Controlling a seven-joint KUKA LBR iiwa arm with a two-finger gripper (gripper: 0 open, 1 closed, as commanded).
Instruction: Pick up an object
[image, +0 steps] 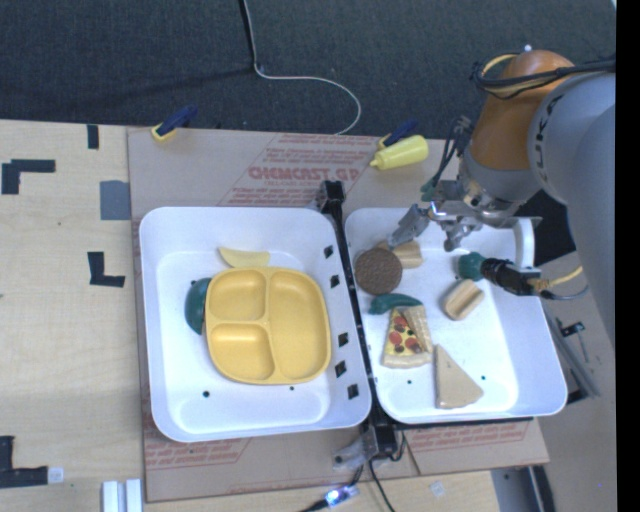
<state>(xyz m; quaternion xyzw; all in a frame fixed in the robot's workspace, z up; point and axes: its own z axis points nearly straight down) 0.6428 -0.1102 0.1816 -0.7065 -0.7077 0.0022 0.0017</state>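
Right now the end effector (432, 222) is hovering, fingers seemingly apart, with the brown cookie (379, 270) lying just below-left of it.

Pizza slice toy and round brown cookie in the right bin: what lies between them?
In the camera view, a dark teal curved piece lies between the brown cookie and pizza slice.

Robot lab: bench (60, 300) (tape-marked), clamped cardboard (290, 170), white bins (160, 240), cable (300, 75).
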